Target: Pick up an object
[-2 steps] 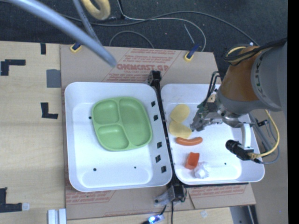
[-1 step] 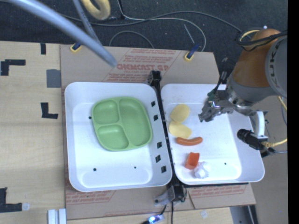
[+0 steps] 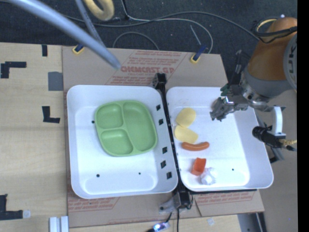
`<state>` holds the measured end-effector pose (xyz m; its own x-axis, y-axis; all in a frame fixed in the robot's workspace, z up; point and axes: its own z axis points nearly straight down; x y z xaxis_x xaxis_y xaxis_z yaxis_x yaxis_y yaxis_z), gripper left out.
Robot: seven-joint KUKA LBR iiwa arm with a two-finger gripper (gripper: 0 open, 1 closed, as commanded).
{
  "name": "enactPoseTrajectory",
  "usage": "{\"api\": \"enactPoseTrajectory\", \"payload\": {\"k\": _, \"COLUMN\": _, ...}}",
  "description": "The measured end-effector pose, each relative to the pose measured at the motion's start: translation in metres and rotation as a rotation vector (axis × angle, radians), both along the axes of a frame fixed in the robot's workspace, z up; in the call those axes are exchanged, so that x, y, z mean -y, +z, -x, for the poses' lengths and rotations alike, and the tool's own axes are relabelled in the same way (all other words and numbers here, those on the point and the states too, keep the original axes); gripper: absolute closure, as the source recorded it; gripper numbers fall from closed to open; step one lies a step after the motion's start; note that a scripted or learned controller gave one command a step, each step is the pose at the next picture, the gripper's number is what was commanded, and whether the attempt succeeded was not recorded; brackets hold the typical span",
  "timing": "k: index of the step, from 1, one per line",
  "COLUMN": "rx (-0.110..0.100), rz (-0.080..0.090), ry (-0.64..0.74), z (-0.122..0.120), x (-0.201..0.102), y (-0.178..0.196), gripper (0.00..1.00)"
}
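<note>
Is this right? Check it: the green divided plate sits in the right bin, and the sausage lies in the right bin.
One thing is wrong. The camera view shows the green divided plate in the left bin, not the right. The sausage does lie in the right bin.

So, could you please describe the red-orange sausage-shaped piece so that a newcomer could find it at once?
Look in the right-hand shallow white bin, along its left side. Below two pale yellow rounded pieces lies the red-orange sausage-shaped piece, long, thin and lying crosswise, unlike the blocky orange piece beneath it.
</note>
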<state>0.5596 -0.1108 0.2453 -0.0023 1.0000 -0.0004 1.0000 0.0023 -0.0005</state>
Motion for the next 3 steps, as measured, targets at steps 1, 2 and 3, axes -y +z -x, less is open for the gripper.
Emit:
{"api": "enactPoseTrajectory", "payload": {"k": 1, "rx": -0.006, "rz": -0.001, "ry": 0.004, "z": -0.013, "x": -0.052, "y": -0.011, "gripper": 1.0}}
{"api": "enactPoseTrajectory", "payload": {"k": 2, "rx": -0.005, "rz": -0.002, "ry": 0.005, "z": -0.025, "x": -0.103, "y": -0.007, "gripper": 1.0}}
{"api": "enactPoseTrajectory", "payload": {"k": 3, "rx": -0.006, "rz": 0.0, "ry": 0.004, "z": -0.039, "x": -0.15, "y": -0.026, "gripper": 1.0}}
